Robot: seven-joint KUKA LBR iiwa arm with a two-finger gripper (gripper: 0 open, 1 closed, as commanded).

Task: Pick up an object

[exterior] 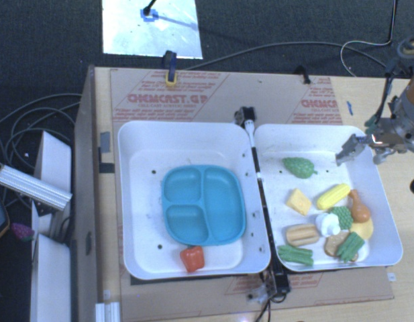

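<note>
The hand (pixel 366 147) hangs over the right bin's (pixel 389 206) far right corner; whether it is open I cannot tell. Toy foods crowd that bin: green leafy piece (pixel 298 167), corn (pixel 333 196), cheese wedge (pixel 299 202). The left bin (pixel 136 180) holds a blue tray (pixel 202 203) and a red pepper (pixel 192 258).

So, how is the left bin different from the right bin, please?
The left bin holds a blue divided plate and one red toy piece; the right bin holds many small toy foods, such as a corn cob. The gripper is over the right bin's far corner, away from the left bin. Both are shallow and white.
</note>
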